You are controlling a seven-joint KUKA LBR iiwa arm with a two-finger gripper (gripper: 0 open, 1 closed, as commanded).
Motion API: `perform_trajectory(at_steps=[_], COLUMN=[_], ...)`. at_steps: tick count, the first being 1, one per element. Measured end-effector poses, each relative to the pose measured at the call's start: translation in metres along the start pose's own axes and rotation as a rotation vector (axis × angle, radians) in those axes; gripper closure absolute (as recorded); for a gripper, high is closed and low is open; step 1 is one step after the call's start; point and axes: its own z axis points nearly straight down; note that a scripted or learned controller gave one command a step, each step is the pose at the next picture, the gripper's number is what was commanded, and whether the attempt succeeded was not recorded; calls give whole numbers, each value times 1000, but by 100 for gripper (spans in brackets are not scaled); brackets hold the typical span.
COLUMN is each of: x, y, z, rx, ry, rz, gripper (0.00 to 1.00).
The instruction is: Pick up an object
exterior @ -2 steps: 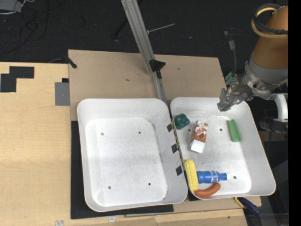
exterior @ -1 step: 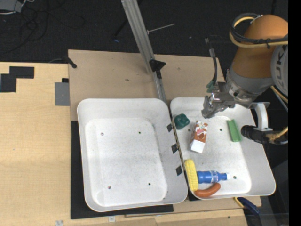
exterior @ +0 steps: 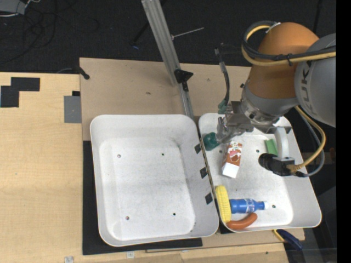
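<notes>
My gripper (exterior: 222, 129) hangs low over the upper left corner of the right bin (exterior: 307, 210), under the orange-banded wrist. A dark teal round object (exterior: 209, 142) lies just below and left of its tip, against the bin's left wall. A white and red carton (exterior: 233, 159) lies tilted a little to the lower right of the gripper. Partly hidden by the arm, a small green block (exterior: 270, 146) sits further right. At the bin's front lie a yellow corn cob (exterior: 222, 203), a blue bottle (exterior: 247, 205) and an orange sausage shape (exterior: 242, 222).
The left white bin (exterior: 104, 147) stands beside the right one, with black clips along the shared wall (exterior: 202, 158). A slanted aluminium rail (exterior: 164, 43) rises behind the bins. Wooden bench surface lies to the left.
</notes>
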Motion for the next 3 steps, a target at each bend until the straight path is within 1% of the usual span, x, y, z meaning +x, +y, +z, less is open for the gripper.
perform_trajectory(at_steps=[1, 2, 3], x=[45, 97, 93], y=[-13, -30, -29], z=[-1, 19, 18], rx=[1, 2, -1], ry=[-1, -1, -3], rz=[0, 1, 8], gripper=[100, 100, 0])
